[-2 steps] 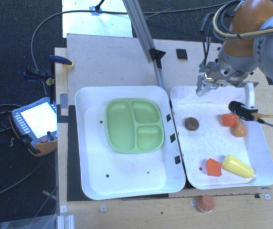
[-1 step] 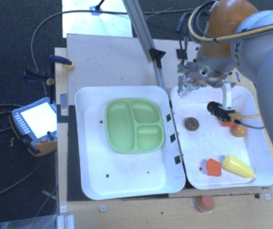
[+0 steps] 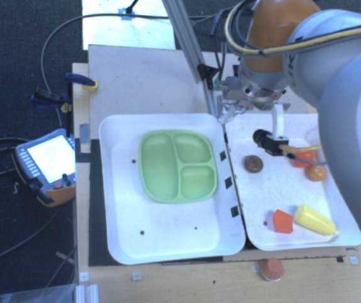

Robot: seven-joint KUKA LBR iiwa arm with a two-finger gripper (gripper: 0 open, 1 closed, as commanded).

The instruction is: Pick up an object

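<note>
My gripper hangs over the back end of the wall between the two bins, with nothing visible in it. The right bin holds a small brown round piece, the closest thing to the gripper, lying a little in front of it. Further right lie a red-orange piece and an orange ball, partly behind the arm. Near the front of that bin a red block lies beside a yellow cone. A green divided plate rests in the left bin.
The big grey arm covers the right bin's back right part. A round brown thing sits on the bench in front of the bins. A slanted metal pole rises behind the bins, and a control pendant lies left of the bench.
</note>
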